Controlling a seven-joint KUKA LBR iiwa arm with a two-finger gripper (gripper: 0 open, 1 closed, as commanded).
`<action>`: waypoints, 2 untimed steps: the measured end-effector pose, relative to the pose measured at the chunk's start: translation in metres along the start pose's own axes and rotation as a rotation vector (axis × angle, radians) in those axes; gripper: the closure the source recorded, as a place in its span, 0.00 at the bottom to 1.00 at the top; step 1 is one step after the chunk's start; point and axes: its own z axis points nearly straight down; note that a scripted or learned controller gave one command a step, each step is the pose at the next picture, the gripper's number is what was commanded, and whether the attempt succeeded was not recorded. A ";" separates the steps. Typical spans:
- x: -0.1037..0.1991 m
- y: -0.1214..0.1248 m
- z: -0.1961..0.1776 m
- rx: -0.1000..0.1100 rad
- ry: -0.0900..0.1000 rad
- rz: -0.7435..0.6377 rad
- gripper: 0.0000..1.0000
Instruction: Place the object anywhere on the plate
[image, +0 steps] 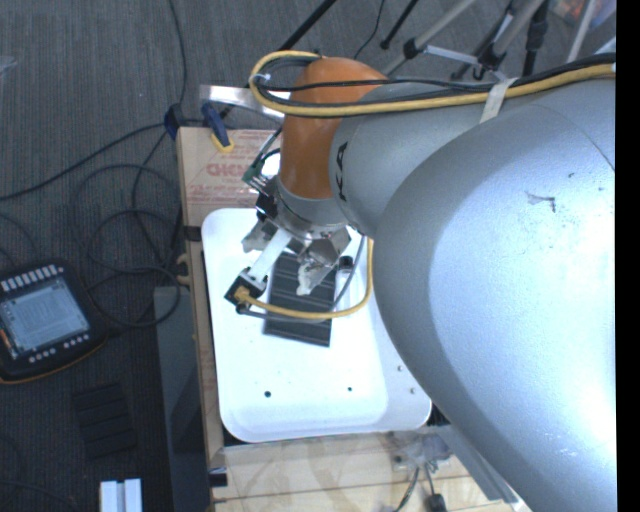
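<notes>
Hangs low as the gripper (303, 262) does over the dark ribbed slab (300, 325), at or just above its upper edge, yet cannot tell whether wide or narrow there, since seen from above against the dark ribs. Lies flat, that slab, in the middle of the near white bin (300, 410), well clear of the rim, and looks not yet lifted. Risks, then, judged from this pose: closing on the edge alone and pinching a corner, so that the slab tips or slides out on the way up; pressing down off-centre and skidding the flat thing across the smooth bin floor. Loops close beside the slab too, the yellow cable (340, 308), and could snag on it or drag it during a lift. Blocks much of the right side besides, the grey arm (500, 250), so hard to say where the plate lies; a carry toward it could end in a drop short.
</notes>
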 end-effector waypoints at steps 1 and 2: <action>0.029 -0.054 0.005 0.000 0.000 -0.398 0.00; 0.043 -0.073 0.045 0.001 0.000 -0.591 0.00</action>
